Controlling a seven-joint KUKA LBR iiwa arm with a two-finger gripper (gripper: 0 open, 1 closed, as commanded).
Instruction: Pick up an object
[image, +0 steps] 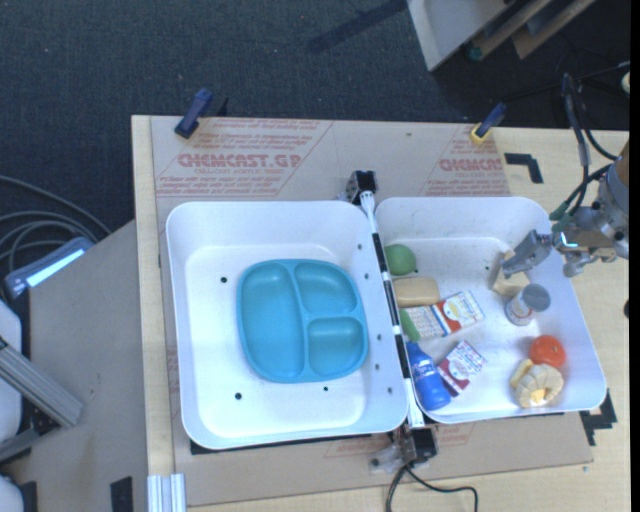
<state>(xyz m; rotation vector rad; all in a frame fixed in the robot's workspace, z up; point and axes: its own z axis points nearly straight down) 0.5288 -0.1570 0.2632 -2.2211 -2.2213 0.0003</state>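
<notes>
Two white bins sit side by side on the bench. The left bin (200, 300) carries a blue divided tray (300, 320) lying flat near its middle. The right bin (470, 222) carries all the small things. A green ball (401, 260) lies near the far left corner, against the wall shared with the left bin, and a tan block (417, 291) lies just nearer than it along the same wall. A red and white packet (444, 314) lies near the middle of the bin, with a smaller packet (463, 362) nearer the front edge. A blue bottle (428, 382) lies on its side in the near left corner. A grey can (526, 303) stands toward the right wall, an orange ball (547, 350) lies nearer than it, and a yellow bunch (536, 384) sits in the near right corner. The gripper (517, 262) hangs over the far right part of this bin, just beyond the can, its arm coming in over the right wall. One grey finger (522, 256) points down and left toward the bin floor; how far the fingers are parted cannot be told, and nothing is seen between them.
</notes>
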